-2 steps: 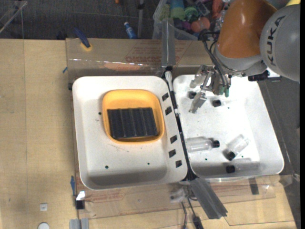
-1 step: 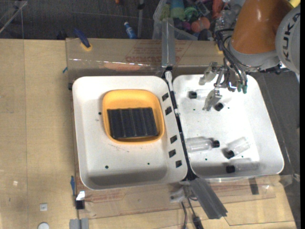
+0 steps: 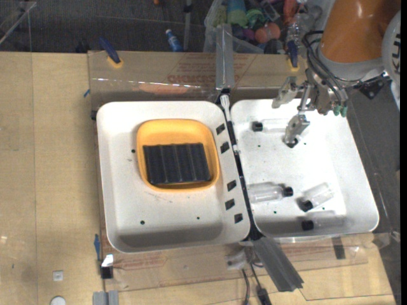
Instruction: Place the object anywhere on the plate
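An orange plate (image 3: pixel 147 135) lies in the left bin (image 3: pixel 117 215). A dark ridged rectangular block (image 3: pixel 177 163) rests on the plate and covers most of its middle. My gripper (image 3: pixel 292 136) hangs over the upper part of the right bin (image 3: pixel 356 189), pointing down. Just left of it lies a clear vial with a black cap (image 3: pixel 266 126). I see nothing between the gripper and the bin floor.
Three more clear vials with black caps lie in the right bin's lower half: one near the divider (image 3: pixel 268 192), one further right (image 3: pixel 316 196), and one by the front wall (image 3: pixel 321 222). A crate of colourful toys (image 3: pixel 261 8) stands behind the bins.
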Available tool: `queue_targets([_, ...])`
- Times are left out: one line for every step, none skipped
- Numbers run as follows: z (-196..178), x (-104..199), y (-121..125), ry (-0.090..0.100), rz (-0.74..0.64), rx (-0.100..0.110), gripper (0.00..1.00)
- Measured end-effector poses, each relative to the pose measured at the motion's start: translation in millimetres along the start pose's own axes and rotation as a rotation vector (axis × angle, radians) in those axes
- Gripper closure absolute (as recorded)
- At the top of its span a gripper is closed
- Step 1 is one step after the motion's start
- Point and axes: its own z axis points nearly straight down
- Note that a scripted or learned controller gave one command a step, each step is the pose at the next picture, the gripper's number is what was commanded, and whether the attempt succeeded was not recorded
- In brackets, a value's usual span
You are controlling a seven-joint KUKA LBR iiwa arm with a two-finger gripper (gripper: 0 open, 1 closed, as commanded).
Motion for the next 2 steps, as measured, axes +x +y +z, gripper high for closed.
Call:
queue_targets([-5,-4,-18,0.000,-0.114,0.000,0.00])
queue_targets([-29,-2,-71,-0.001,-0.321,0.001,0.00])
